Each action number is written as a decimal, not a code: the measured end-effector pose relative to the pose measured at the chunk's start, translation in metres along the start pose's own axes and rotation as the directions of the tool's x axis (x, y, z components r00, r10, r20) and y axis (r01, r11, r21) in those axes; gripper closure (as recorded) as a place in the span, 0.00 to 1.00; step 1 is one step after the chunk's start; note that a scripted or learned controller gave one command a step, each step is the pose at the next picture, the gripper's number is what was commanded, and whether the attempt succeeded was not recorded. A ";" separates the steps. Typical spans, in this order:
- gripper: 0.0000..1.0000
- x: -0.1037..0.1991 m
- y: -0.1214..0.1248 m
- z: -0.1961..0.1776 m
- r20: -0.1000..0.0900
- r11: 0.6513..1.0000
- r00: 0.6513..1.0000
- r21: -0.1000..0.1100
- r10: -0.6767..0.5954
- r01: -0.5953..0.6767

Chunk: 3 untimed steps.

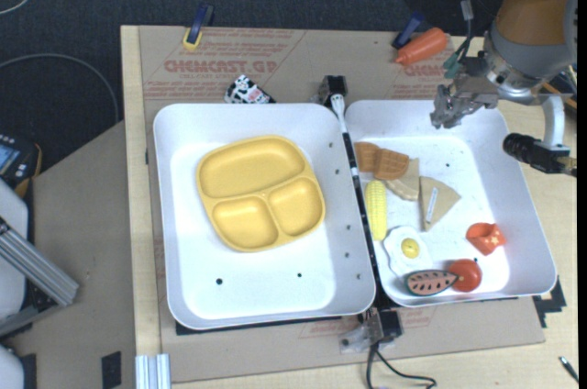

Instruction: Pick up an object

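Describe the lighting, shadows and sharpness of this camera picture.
Camera view: even, diffuse light; the white bins look bright but not blown out; soft faint shadows lie beneath the yellow divided plate and the toy corn cob; the toy food is fairly sharp; the hand at upper right looks slightly soft, and its details are hard to make out.

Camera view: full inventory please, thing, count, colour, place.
bins: 2, white, side by side on the bench
divided plate: 1, yellow, in the left bin
corn cob: 1, yellow, right bin, by its left wall
bread pieces: 2 or 3, tan, right bin, upper middle
cheese wedge: 1, pale tan, right bin, centre
fried egg: 1, white with yellow yolk, right bin, lower part
watermelon slice: 1, red with dark rind, right bin, front edge
tomato: 1, red, beside the watermelon slice
pepper: 1, red, right bin, right side
gripper: 1, grey, above the right bin's far edge
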State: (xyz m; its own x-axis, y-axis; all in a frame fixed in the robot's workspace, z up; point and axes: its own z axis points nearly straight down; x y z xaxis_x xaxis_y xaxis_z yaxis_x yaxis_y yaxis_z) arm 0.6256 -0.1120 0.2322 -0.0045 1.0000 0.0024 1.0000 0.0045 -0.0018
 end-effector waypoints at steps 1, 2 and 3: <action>1.00 0.056 -0.011 0.012 -0.001 1.000 1.000 0.002 -0.001 0.001; 1.00 0.102 -0.022 0.003 0.000 1.000 1.000 0.001 -0.001 0.001; 1.00 0.147 -0.033 0.008 0.000 1.000 1.000 0.002 0.000 0.000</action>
State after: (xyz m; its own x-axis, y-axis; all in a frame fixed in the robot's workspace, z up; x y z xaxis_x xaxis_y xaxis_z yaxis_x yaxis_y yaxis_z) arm 0.5915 0.0353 0.2246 -0.0050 1.0000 0.0023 1.0000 0.0050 -0.0039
